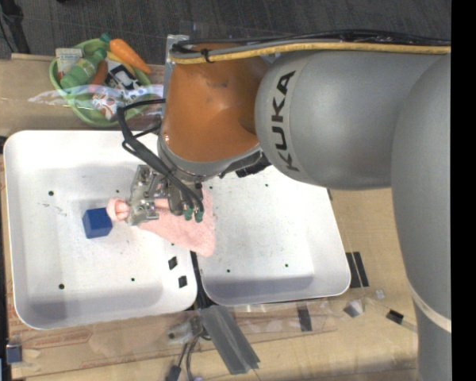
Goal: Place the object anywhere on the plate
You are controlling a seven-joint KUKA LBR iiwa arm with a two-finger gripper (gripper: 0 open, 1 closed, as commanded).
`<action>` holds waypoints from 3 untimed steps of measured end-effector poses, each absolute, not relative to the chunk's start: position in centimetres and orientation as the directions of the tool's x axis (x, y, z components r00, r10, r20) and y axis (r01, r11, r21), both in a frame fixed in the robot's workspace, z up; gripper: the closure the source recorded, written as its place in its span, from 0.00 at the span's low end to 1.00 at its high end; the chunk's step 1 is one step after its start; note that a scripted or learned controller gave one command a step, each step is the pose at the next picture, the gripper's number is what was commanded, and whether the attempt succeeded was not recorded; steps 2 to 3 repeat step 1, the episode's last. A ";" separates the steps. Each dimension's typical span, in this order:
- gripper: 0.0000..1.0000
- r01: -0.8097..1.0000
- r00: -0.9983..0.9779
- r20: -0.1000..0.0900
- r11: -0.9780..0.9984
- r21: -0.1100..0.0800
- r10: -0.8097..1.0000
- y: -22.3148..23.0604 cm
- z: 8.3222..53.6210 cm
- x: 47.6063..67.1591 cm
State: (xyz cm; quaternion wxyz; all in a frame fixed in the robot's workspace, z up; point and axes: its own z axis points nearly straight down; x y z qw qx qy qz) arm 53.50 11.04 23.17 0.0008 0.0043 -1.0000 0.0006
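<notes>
A small pink object (pixel 120 209) lies in the left bin (pixel 32 173), just right of a blue cube (pixel 97 222). My gripper (pixel 147 205) hangs right over the bin, its tip touching or almost touching the pink object's right side. A flat pink plate (pixel 192 227) lies under and to the right of the gripper, across the seam between the two bins. The orange wrist band and the grey arm hide the plate's upper part.
The right bin (pixel 285 244) lies partly under the arm. A green bowl (pixel 91 74) of toy food and wrappers stands on the bench behind the left bin. Black tape marks dot the bench front.
</notes>
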 end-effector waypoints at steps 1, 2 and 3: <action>0.00 -0.008 -1.000 0.001 1.000 -0.001 -0.008 11.0 23.2 53.5; 0.00 -0.008 -1.000 0.001 1.000 -0.001 -0.008 11.0 23.2 53.5; 0.00 -0.008 -1.000 0.001 1.000 -0.001 -0.008 11.0 23.2 53.5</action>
